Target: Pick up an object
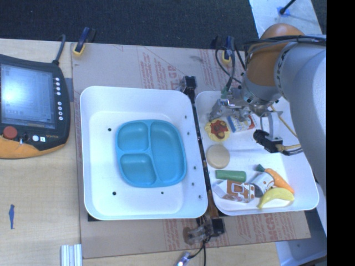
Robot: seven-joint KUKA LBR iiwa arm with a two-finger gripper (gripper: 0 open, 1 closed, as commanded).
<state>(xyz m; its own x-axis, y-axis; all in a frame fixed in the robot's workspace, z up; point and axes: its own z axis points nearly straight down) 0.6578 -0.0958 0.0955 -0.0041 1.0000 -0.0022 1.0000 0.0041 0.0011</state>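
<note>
Here the toy items crowd the right bin (pixel 310 198): pizza slice (pixel 217 129) just below-left of the gripper (pixel 239 108), tan disc (pixel 218 156) under that, then green cylinder (pixel 231 175), carton (pixel 238 191), carrot (pixel 277 179), banana (pixel 276 197) nr the bin's front edge. Gripper hangs over the bin's back-left corner; can't tell its state. Left bin (pixel 94 148) holds a blue divided plate (pixel 151 153) w/ open room around. Counter (pixel 33 204) carries a pendant (pixel 30 112), far left.

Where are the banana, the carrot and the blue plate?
banana (pixel 275 198), camera view, middle of its yellow body.
carrot (pixel 277 179), camera view, orange middle.
blue plate (pixel 151 153), camera view, divider between its compartments.
</note>
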